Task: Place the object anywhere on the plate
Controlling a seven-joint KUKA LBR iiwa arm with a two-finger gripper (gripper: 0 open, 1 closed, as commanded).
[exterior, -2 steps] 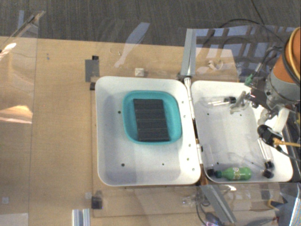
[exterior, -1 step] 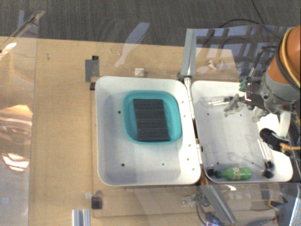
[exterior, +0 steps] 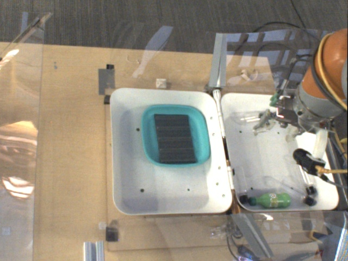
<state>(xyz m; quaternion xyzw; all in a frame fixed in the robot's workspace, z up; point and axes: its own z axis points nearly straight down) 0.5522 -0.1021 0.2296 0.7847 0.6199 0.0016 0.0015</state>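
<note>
From my feed, the pale wooden bench [exterior: 65, 162] runs up to a dark, finely ribbed carpet [exterior: 109, 4] at the far side, and glare off a clear panel washes over the bench's left end. Two shallow white bins sit touching in the middle, both smooth plastic with rounded corners.

The left bin [exterior: 125, 189] holds a teal plate [exterior: 202, 132], a glossy square with soft corners and a raised lip, set toward the bin's far half. A dark ribbed block [exterior: 174, 138] lies flat in the plate's middle. It is a matte charcoal rectangle with crosswise grooves, and it sits wholly inside the lip.

In the right bin [exterior: 255, 167], a green bottle [exterior: 270, 200] of translucent plastic lies on its side against the near wall.

The gripper [exterior: 267, 118] hangs over that bin's far half, well apart from both bottle and plate. I see nothing in it, and I cannot tell whether it is released or clenched. The arm's orange band [exterior: 331, 53] shows at the right.
</note>
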